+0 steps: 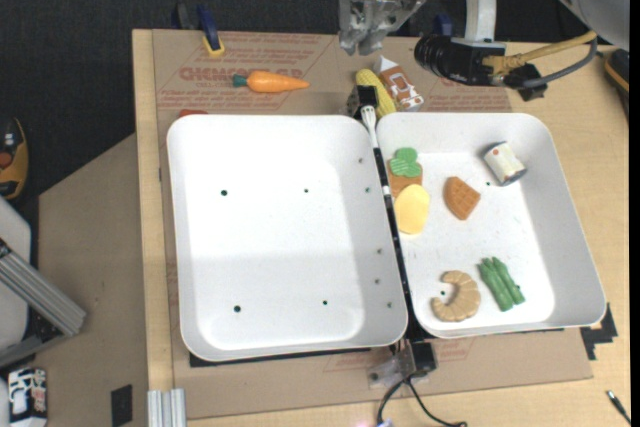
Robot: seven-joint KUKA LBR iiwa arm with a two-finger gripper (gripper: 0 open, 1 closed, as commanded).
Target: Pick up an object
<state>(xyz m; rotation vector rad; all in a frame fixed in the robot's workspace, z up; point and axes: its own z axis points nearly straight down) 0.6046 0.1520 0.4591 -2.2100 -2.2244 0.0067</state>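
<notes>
While the claw (366,27) hangs at the top centre of the frame, above the worktop (300,65) and beyond the bins' far edge, nothing sits between its tips, and whether it is wide or narrow cannot be told. The right bin (560,215) holds the candidates: a yellow piece (412,210) touching a green-topped piece (405,165) by the divider, an orange wedge (461,197), a grey block (503,162), a croissant (458,296) and a green bundle (501,282). A carrot (270,82) lies outside, in the upper middle. The pick looks unstarted: choosing, descending, closing and lifting all remain.
</notes>
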